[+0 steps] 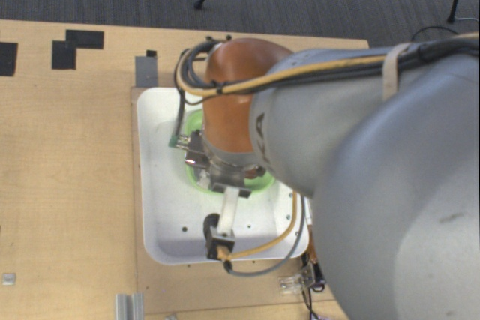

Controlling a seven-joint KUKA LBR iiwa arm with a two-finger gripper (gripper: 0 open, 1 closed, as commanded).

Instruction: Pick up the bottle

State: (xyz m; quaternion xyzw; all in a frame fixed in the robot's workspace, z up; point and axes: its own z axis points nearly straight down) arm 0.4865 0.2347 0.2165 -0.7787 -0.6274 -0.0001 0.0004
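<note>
My arm reaches in from the right and its orange band (236, 97) hangs over the middle of the white bin (161, 191). The gripper (225, 170) points down into the bin, hidden under the wrist mount. A bright green object (196, 170) peeks out on both sides of the wrist, lying on the bin floor directly beneath the gripper. Too little of it shows to tell whether it is the bottle, or whether the gripper touches it. A white bracket with a black plug (222, 227) hangs from the wrist toward the bin's near wall.
The grey arm body (390, 183) covers the right half of the view, including the second bin. A yellow cable (277, 240) loops off the wrist over the bin's near right corner. A small grey block (146, 71) stands behind the bin on the wooden bench (67, 183).
</note>
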